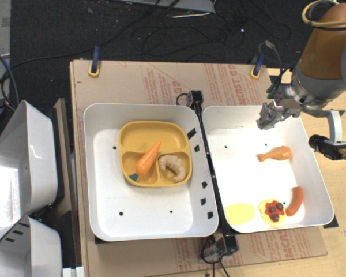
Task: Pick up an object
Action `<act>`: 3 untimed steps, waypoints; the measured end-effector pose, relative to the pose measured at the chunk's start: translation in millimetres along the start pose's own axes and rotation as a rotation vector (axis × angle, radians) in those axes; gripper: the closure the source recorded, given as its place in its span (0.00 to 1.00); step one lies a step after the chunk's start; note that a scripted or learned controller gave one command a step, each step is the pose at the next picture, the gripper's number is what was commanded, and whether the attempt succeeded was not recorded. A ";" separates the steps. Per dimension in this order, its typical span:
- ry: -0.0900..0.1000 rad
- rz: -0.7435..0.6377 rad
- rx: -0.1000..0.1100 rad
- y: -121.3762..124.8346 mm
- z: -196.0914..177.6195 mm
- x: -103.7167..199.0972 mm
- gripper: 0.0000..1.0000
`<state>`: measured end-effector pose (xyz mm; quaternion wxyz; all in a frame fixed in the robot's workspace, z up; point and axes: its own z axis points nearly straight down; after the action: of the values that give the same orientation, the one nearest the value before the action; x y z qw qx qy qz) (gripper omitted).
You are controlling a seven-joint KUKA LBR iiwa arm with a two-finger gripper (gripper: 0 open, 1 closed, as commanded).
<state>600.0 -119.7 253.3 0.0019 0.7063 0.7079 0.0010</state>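
**Approach Over the Right Bin: Selecting and Closing In on a Target**

The gripper [269, 119] is hanging over the far edge of the right bin [242, 149], near its back wall, at the end of the grey arm [326, 51] that is reaching in from the right. Whether its fingers are apart or together cannot be told from this angle, and nothing is showing between them.

The nearest candidate is the chicken drumstick [275, 153], which is lying flat on the bin floor just in front of the gripper, well apart from the other items. For a sound pick, the fingers are best lined up across the narrow shaft of the drumstick rather than along its length, with the descent kept vertical until the fingertips are flanking it.

Further toward the near edge, a sausage [294, 201] is resting just beside the right wall, a small pizza piece [272, 210] is sitting close to its left, and a flat yellow disc [240, 213] is lying near the front rim. The sausage is offering little finger room on its wall side, and the disc is likely too thin to grip.

In the left bin [104, 212], a yellow divided plate [132, 133] is carrying a carrot [148, 158] and a shrimp [173, 167]. Both are lying inside compartments whose ridges are crowding any approach.

Open floor around the drumstick is giving the freest room. The back wall of the right bin is the closest edge to the gripper, so any sideways correction is best made above rim height.
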 end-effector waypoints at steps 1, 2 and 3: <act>0.002 -0.004 0.005 -0.6 8.7 44.8 1.00; 0.003 -0.005 0.007 -11.2 21.8 98.4 1.00; 0.003 -0.006 0.006 -9.3 29.1 153.8 1.00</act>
<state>590.5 34.0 224.0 -0.0010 0.7042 0.7100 -0.0001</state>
